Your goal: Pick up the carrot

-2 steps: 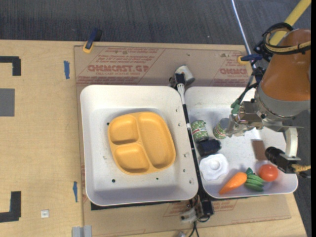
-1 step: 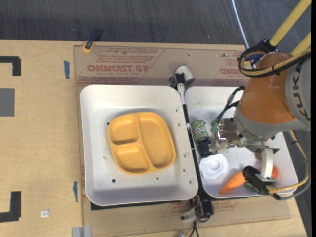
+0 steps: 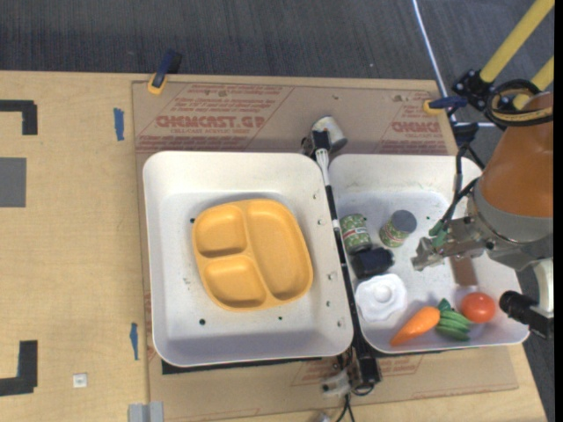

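Lying in the right bin's (image 3: 413, 202) near part, the carrot (image 3: 417, 323) sits untouched. The gripper (image 3: 433, 250) hovers farther back; its grip cannot be told.

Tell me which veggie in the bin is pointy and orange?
The carrot, lying at the near edge of the right bin. The tomato beside it is round and red, and the green vegetable between them is green.
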{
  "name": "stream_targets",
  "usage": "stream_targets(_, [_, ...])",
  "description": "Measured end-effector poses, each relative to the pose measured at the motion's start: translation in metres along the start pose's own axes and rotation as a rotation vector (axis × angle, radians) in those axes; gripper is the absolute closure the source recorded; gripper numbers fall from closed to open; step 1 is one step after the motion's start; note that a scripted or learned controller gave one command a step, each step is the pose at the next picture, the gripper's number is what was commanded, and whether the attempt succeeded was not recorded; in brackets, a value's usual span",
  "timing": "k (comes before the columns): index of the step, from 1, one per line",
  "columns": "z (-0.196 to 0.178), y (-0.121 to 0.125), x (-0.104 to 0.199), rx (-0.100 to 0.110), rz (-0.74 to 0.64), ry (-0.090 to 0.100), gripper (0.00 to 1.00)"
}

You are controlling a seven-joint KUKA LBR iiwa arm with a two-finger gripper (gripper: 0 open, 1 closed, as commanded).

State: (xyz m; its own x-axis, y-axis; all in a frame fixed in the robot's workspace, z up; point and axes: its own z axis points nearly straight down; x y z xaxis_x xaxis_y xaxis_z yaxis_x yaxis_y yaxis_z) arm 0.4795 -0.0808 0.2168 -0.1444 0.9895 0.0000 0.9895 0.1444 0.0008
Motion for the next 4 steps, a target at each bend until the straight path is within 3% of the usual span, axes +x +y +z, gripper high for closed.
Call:
stream_targets(1, [-0.036,-0.004,-0.031,-0.001,0.125,-0.001,1.00])
stream_targets(2, [-0.004,0.009,0.062,0.002,0.155,0.001,1.00])
stream_targets(3, [-0.039,0.018,0.125,0.000,0.307,0.000,1.00])
stream_targets(4, [0.053,0.027,0.180,0.006,0.535,0.000,1.00])
